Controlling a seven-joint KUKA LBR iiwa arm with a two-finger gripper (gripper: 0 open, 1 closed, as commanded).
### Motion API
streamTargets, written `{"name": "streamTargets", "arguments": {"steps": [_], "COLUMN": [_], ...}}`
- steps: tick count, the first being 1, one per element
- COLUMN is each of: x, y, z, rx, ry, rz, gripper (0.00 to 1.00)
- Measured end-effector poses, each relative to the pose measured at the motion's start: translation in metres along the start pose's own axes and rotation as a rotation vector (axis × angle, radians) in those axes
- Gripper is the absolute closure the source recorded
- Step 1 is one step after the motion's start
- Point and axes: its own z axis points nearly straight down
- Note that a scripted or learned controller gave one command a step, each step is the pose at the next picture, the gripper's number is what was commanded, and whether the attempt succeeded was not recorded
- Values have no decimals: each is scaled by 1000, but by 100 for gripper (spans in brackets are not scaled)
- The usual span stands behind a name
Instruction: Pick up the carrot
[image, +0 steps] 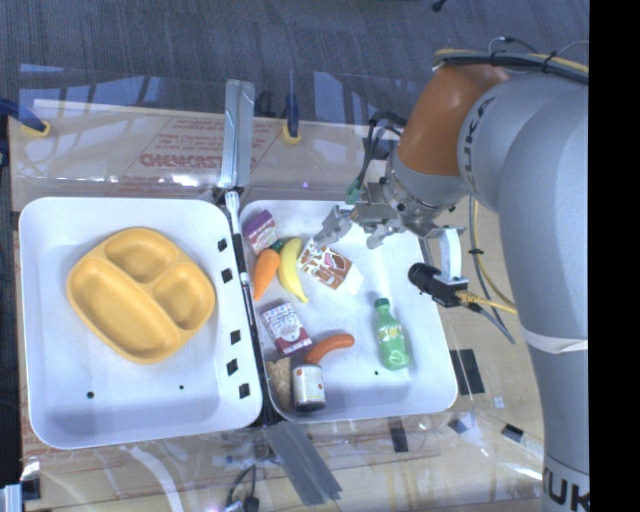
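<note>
Looming closest to us, the grey arm (530, 200) reached in from the right. We saw two white bins: the left bin (40, 330) held a yellow divided plate (140, 292); the right bin (430, 350) held the carrot (265, 272), lying by its left wall, touching a banana (291, 268). The jaws (352, 228) hovered near a small carton (326, 267); we could not tell whether they were spread.

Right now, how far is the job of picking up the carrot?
Nothing looks finished. The carrot lies in the right bin, near its left wall, beside the banana. In hand: the gripper hangs over the small carton, to the carrot's right. Left: move over the carrot, grasp it and lift it.
</note>
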Motion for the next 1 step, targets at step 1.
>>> {"name": "streamTargets", "arguments": {"steps": [1], "x": [-34], "y": [-45], "z": [-186], "rx": [-6], "ry": [-2], "rz": [-81], "gripper": [0]}}
